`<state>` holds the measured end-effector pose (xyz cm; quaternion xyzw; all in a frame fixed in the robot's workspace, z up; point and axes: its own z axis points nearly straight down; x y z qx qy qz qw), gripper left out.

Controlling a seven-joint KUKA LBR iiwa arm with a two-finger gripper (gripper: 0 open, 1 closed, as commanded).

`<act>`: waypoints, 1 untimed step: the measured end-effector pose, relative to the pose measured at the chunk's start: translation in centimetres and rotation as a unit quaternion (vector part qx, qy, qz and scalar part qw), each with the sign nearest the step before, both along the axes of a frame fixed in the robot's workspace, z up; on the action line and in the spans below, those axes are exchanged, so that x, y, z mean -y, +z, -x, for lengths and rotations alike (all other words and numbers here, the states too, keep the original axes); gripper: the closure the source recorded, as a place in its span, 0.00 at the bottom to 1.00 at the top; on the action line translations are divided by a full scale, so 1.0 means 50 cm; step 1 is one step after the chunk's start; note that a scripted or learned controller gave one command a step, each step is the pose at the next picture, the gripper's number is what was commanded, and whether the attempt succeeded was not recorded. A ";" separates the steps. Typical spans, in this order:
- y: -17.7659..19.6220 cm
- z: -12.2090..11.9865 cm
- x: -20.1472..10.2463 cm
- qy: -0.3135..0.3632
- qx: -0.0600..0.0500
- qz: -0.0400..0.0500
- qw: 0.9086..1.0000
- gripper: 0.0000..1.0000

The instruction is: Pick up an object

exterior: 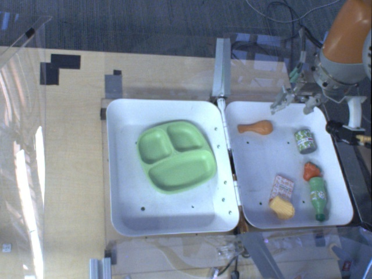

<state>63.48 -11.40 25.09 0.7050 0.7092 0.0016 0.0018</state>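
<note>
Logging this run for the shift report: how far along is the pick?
Nothing looks picked yet. The gripper hovers over the right bin's far edge, with nothing between its fingers. The drumstick, can and bottle lie in the bin; choosing, grasping and lifting remain.

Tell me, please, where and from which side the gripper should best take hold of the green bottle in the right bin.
Probably across the middle of the green bottle's body, coming straight down. It lies flat, running up and down the view, so the fingers would close on its left and right sides. The bin wall sits close on the right and a small red item near its upper end, so mid-body seems clearest.
</note>
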 end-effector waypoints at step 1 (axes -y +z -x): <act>-0.125 0.041 0.146 0.054 0.000 0.001 0.999 0.00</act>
